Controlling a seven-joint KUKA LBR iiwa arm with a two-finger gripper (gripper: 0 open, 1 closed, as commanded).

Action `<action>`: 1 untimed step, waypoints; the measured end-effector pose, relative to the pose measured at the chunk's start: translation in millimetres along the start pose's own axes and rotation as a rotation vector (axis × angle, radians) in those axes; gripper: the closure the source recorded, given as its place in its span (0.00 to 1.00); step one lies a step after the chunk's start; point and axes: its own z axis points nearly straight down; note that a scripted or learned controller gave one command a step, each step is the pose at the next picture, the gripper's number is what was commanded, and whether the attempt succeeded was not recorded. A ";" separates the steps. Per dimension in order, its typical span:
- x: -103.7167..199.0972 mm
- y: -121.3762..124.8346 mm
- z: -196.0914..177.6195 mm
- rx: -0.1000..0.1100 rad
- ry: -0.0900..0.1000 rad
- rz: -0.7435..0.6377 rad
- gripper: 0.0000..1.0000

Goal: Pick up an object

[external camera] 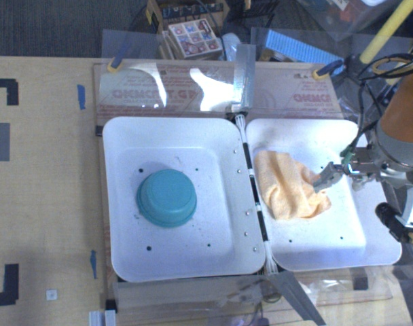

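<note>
A crumpled pale orange cloth (288, 192) lies in the left half of the right bin (342, 240). A teal bowl (167, 197) sits upside down in the middle of the left bin (125, 148). My gripper (325, 178) reaches in from the right, low over the right bin. Its tip meets the cloth's right edge, near the upper right corner of the cloth. Whether any cloth is caught in it is too small to tell. The bowl is far from the gripper, across the divider between the bins.
The arm's wrist and cables (390, 155) hang over the right bin's right rim. A clear panel (193, 87) stands along the back of both bins. Boxes and clutter (193, 32) lie beyond the bench's far edge.
</note>
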 end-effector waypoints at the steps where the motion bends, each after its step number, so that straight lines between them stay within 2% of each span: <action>1: -20.0 14.5 117.7 -0.010 -0.002 -0.004 0.00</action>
